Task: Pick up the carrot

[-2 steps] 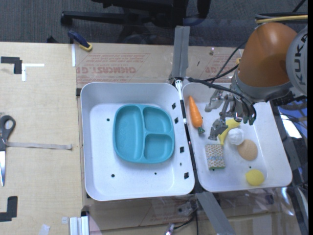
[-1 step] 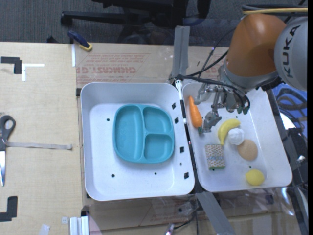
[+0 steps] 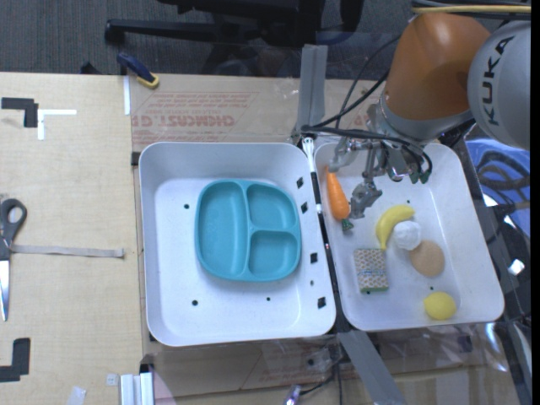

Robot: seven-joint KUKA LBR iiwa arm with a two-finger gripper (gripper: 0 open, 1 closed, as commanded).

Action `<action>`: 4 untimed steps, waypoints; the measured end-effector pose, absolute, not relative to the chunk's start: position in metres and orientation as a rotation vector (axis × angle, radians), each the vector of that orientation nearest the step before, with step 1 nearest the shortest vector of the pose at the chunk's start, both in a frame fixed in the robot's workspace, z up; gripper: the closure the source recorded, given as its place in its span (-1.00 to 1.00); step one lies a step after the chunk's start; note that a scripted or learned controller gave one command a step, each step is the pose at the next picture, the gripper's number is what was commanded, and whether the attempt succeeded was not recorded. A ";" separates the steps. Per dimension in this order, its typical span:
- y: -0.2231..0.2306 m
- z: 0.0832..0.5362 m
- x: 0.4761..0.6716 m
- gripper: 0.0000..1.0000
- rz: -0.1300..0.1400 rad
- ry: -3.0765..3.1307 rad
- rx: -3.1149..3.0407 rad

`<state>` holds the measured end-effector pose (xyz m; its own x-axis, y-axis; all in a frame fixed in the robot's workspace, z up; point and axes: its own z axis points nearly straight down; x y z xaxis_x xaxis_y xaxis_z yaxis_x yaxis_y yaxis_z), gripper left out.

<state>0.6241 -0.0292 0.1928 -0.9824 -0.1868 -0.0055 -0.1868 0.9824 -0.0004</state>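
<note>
Wooden bench carried two white bins side by side, with scissors lying at its left edge and a black chair base on dark carpet behind. Left bin held a teal tray. Right bin held the carrot, lying against its left wall, just left of the claw, which hung low beside it, probably lining up a grasp; whether it was apart or together I could not tell. Nearby lay a banana, an egg, a lemon and a sponge, all apart from the carrot
</note>
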 end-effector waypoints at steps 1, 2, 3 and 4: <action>-0.063 0.193 0.575 -1.00 -0.001 3.124 -0.292; -0.037 0.192 0.587 -1.00 0.000 3.114 -0.375; -0.043 0.192 0.616 -1.00 0.000 3.106 -0.441; -0.034 0.192 0.616 -1.00 0.000 3.064 -0.672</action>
<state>0.6159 -0.0341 0.1924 -0.9082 -0.4184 -0.0049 -0.4184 0.9083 -0.0009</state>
